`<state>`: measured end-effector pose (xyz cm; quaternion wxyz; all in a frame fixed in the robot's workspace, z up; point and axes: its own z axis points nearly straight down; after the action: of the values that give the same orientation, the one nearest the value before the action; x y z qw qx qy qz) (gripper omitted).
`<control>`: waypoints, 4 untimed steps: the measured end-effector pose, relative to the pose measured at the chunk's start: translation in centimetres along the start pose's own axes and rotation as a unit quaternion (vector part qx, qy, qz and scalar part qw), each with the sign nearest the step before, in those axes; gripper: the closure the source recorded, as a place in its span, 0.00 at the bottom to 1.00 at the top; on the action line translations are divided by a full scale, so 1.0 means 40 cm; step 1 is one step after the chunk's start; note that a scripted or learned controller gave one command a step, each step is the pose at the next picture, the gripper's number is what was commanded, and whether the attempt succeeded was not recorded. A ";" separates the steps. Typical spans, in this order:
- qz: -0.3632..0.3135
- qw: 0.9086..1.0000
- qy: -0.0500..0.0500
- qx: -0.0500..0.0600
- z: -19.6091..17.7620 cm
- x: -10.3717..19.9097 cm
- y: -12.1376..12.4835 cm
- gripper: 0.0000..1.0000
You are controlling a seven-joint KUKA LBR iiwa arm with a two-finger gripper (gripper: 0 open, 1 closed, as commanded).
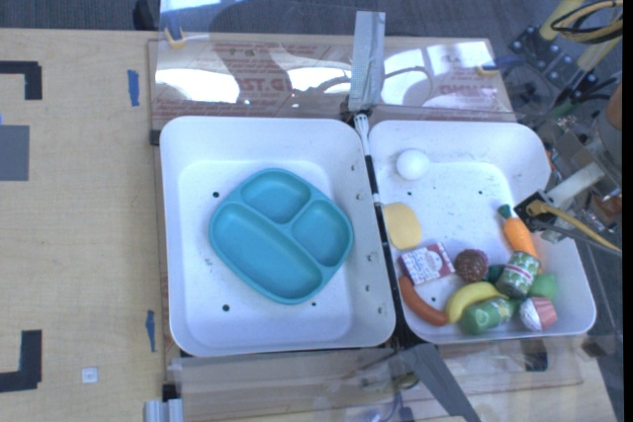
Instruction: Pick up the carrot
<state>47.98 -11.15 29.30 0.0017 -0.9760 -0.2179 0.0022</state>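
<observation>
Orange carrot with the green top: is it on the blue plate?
No, the orange carrot lies in the right white bin, apart from the blue divided plate.

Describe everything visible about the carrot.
The carrot is a small toy that looks like smooth plastic, with an orange tapering body and a green stub at its upper end. It lies flat on the floor of the right bin, close to the right wall, angled slightly. Its lower tip touches or nearly touches a green can.
</observation>
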 end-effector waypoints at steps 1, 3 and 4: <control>0.111 0.994 0.001 -0.002 0.007 0.011 -0.021 1.00; -0.031 1.000 0.004 -0.002 0.067 0.050 -0.099 1.00; -0.072 0.997 0.001 -0.003 0.006 -0.003 0.005 1.00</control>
<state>47.95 -11.40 29.07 -0.0008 -0.9578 -0.2875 -0.0001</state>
